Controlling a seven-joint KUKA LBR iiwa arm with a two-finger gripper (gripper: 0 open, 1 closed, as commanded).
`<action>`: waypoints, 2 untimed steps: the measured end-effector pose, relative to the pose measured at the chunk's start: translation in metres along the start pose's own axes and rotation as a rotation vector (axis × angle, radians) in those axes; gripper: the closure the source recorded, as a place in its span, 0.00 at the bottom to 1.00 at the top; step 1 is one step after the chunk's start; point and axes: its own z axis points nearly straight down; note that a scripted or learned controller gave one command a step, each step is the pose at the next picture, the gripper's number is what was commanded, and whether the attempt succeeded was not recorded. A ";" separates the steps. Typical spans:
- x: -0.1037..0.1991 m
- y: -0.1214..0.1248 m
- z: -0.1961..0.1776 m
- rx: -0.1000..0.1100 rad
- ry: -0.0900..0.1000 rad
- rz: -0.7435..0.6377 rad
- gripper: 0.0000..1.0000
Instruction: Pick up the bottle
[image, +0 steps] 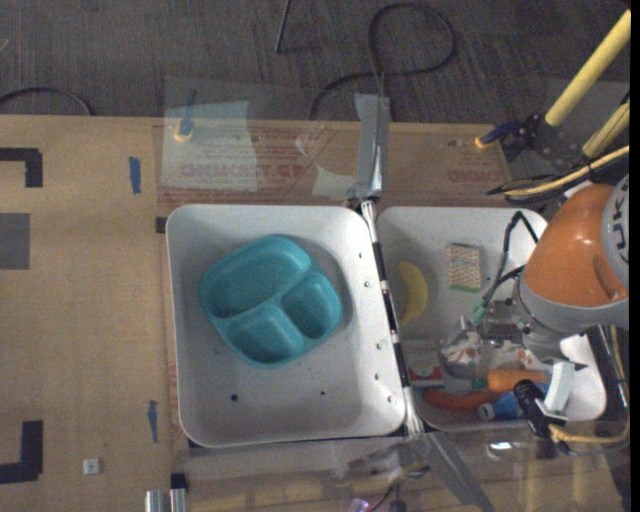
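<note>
My tool (497, 335) sits low over the right bin (430, 232); jaw state I cannot tell. Bottle (503, 380), orange, lies in clutter near the front wall. Likely light, slick plastic; grip across mid-body.

Tan cardboard-covered bench (80, 330) (blue tape strips, black corner marks) against dark grey carpet (150, 50) with looping black cables (405, 40)

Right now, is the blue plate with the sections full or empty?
Empty. The teal divided plate lies flat in the left bin, and all three of its sections show bare teal bottoms.
</note>
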 end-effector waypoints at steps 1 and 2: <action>-0.040 0.030 0.024 -0.011 0.005 0.104 0.00; -0.063 0.006 0.020 -0.023 0.033 0.370 0.00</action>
